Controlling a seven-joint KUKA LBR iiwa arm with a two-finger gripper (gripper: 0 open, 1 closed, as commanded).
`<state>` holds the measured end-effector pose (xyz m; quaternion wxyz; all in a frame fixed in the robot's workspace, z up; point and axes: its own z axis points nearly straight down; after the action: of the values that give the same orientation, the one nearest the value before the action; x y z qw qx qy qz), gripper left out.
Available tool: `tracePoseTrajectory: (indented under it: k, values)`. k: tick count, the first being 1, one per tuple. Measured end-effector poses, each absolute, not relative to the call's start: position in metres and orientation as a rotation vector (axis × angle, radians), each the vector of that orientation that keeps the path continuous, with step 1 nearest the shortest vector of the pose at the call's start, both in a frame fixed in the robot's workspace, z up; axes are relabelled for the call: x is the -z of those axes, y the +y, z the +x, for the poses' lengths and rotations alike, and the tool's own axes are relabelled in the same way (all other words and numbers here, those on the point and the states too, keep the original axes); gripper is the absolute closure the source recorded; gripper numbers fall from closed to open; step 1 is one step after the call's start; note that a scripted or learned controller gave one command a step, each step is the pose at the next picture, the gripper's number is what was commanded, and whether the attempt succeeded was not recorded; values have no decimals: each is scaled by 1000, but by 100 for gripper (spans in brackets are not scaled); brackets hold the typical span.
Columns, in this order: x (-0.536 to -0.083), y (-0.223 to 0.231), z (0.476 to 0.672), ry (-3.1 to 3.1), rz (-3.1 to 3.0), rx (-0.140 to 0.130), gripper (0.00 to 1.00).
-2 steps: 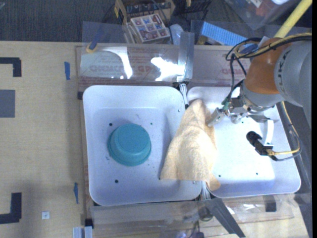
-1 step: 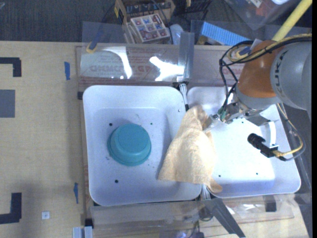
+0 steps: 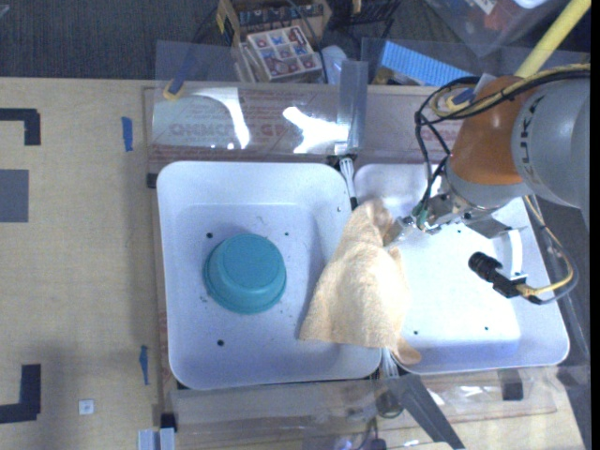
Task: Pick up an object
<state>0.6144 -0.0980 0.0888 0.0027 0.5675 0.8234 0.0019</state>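
Note:
A tan cloth [image 3: 361, 284] hangs across the divider between the two bins, drawn up to a peak at its top right corner. My gripper [image 3: 405, 226] is at that peak, over the left part of the right bin [image 3: 487, 336], and its fingers pinch the cloth's upper corner. The cloth's lower edge rests on the left bin's right side and on the divider. A teal bowl [image 3: 246, 272] sits upside down in the left bin [image 3: 187, 204], well left of the gripper.
The arm's grey and orange wrist [image 3: 497, 143] looms over the right bin's back. A black fitting with a cable [image 3: 489, 268] hangs over the right bin's middle. Clear plastic walls stand behind the bins.

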Motion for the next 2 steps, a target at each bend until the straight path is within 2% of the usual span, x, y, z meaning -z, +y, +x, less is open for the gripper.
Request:
tracePoseTrajectory:
  k: [1, 2]
  values:
    - [-100, -99, 616, 2575, 1782, -12, 100]
    - [-100, -100, 616, 2575, 1782, -12, 0]
